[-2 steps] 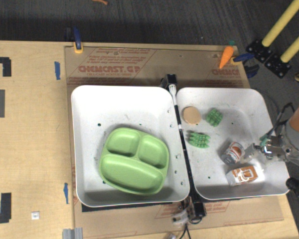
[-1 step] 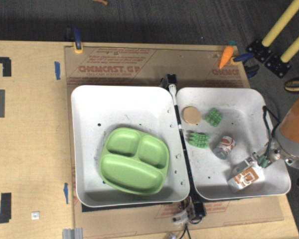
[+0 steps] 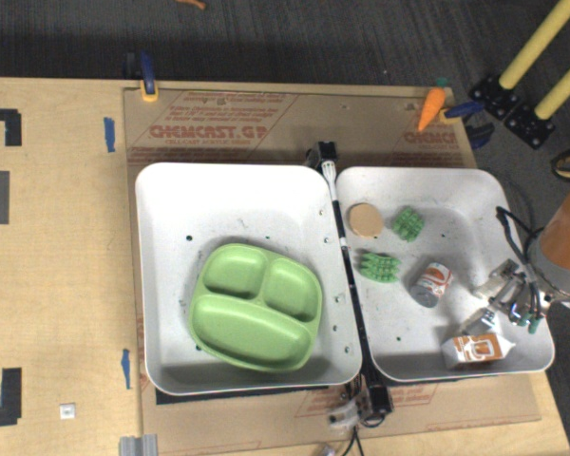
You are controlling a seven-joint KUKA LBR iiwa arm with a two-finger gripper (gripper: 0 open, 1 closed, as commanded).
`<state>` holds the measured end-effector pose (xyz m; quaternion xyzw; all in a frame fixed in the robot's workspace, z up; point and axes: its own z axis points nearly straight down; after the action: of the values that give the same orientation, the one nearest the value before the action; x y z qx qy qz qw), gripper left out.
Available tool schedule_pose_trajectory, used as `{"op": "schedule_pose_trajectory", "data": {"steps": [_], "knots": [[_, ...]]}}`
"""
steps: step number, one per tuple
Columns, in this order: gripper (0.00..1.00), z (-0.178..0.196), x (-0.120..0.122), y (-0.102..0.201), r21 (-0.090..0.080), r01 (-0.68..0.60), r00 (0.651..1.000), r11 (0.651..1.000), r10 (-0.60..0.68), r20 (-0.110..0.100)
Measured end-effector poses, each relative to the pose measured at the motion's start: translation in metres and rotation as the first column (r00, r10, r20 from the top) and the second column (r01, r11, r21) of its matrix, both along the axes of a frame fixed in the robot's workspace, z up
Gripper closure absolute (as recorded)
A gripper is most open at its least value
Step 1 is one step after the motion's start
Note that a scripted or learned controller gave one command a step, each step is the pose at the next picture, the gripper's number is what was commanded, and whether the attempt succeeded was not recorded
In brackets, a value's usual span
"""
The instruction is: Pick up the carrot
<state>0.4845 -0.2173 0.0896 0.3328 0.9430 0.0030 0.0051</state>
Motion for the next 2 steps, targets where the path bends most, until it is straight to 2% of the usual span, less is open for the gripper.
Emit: {"op": "schedule_pose_trajectory", "data": {"steps": [1, 2], "knots": [[1.0, 0.011, 0.0, 0.0, 0.0, 0.001, 1.0, 1.0, -0.001, 0.0], [1.0, 0.121, -0.004, -0.007, -0.006, -0.3, 0.954, 0.954, 0.3, -0.006]]}}
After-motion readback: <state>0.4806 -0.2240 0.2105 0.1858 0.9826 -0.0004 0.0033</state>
